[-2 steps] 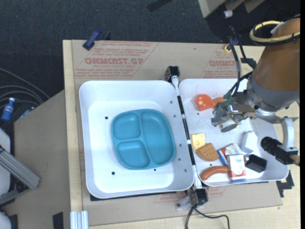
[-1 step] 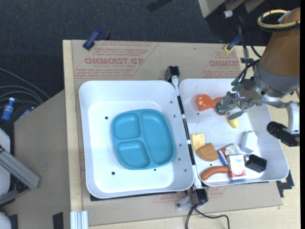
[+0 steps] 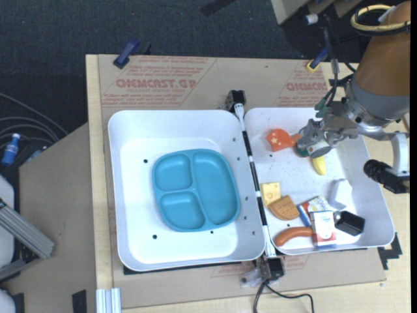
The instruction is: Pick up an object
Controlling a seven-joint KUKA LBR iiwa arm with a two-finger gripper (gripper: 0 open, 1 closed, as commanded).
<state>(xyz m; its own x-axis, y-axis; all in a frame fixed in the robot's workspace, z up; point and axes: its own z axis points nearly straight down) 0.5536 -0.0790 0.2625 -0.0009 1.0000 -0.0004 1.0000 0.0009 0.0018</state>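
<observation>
Yellow plastic, likely a toy banana [image 3: 318,167], lies in the right bin [image 3: 365,240] just below the gripper [image 3: 311,146], which hangs low over the bin's upper middle. An orange toy [image 3: 278,139] sits just to the gripper's left, close enough that either could be the target. The fingertips blur into a dark green-grey mass, so I cannot tell how far apart they stand or whether anything sits between them.

Further down the bin are a yellow cheese wedge [image 3: 271,192], a brown cookie-like piece [image 3: 285,208], a red sausage [image 3: 293,235], a small white box [image 3: 324,225] and a black block [image 3: 350,222]. The left bin [image 3: 130,142] holds a blue divided tray [image 3: 195,189].

The risk I see: with two toys crowding the fingertips, a closing pinch may nudge one aside or catch an edge only, and the smooth curved banana could slip out on the lift.
</observation>
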